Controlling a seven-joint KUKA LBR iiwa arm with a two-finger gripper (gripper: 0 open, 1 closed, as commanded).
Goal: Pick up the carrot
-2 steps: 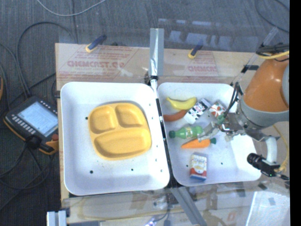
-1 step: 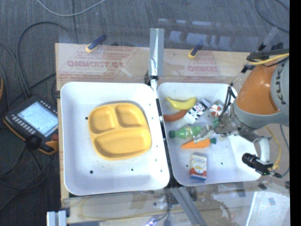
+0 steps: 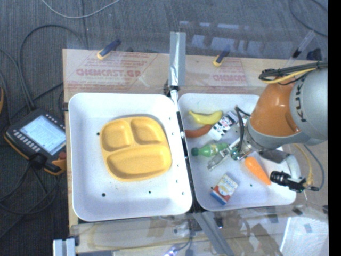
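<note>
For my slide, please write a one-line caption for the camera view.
The gripper hovers low in the right bin beside the carrot, near a green bottle and banana.

Orange carrot point(image 3: 257, 169), yellow banana point(image 3: 205, 117), green bottle point(image 3: 209, 150), yellow divided tray point(image 3: 136, 147) in a white bin point(image 3: 85, 143).

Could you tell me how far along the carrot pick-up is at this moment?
Done: the arm has reached into the right bin, with the gripper low among the items. In hand: nothing that can be seen; the carrot lies on the bin floor just beside the gripper, near the green bottle. Left: closing on the carrot and lifting it.
</note>
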